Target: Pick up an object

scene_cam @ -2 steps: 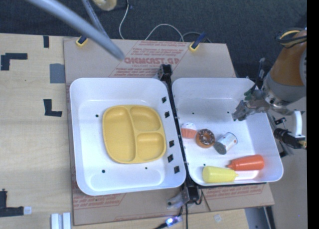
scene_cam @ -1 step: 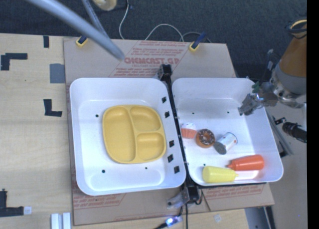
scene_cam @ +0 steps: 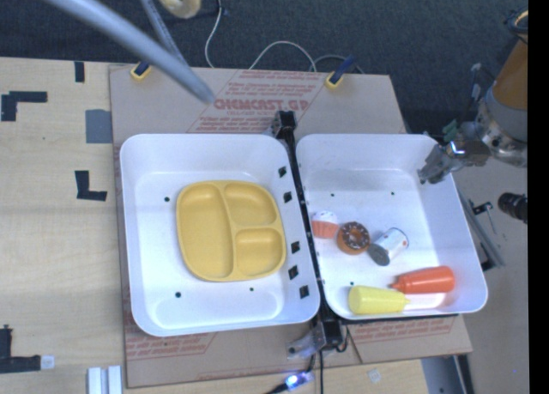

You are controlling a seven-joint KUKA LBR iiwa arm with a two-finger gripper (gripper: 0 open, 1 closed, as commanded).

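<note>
Over the right bin's (scene_cam: pixel 446 212) far right rim hangs the gripper (scene_cam: pixel 433 169), with nothing between its fingers; whether they are apart or together I cannot tell. Well below it on the bin floor lie the objects: a brown doughnut (scene_cam: pixel 353 237), a small orange-and-white piece (scene_cam: pixel 324 227), a grey-white cylinder (scene_cam: pixel 389 245), an orange carrot (scene_cam: pixel 425 280) and a yellow piece (scene_cam: pixel 376 300). A yellow 3-compartment plate (scene_cam: pixel 230 230) sits in the left bin (scene_cam: pixel 141 212).

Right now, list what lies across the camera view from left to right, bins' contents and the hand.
Yellow divided plate → small orange-and-white piece → brown doughnut → grey-and-white can → orange carrot-like toy → hand.
</note>
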